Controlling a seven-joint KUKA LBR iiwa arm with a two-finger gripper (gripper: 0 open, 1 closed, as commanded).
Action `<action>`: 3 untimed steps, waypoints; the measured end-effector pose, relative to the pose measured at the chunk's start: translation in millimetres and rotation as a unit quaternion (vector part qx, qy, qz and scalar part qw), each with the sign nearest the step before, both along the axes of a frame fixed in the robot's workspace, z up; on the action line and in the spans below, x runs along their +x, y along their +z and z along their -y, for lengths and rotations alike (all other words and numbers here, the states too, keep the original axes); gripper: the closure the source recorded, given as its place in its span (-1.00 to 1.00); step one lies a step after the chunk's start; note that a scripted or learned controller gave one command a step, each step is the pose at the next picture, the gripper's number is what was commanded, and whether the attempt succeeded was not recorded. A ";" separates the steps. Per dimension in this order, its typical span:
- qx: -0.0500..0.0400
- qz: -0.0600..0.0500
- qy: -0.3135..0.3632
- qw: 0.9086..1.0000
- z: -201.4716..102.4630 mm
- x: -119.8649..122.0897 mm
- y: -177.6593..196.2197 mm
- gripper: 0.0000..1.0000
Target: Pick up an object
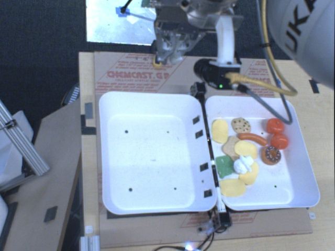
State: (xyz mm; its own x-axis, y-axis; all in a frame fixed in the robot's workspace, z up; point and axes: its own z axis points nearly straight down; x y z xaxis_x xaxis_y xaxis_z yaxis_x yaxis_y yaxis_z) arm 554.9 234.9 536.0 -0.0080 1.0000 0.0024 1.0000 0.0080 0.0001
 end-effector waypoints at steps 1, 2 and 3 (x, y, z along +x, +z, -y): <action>-0.002 0.002 -0.006 1.000 22.6 104.5 -2.7 1.00; 0.000 0.000 0.000 1.000 7.2 38.6 0.2 1.00; 0.000 0.000 0.000 1.000 -0.3 -31.6 -0.2 1.00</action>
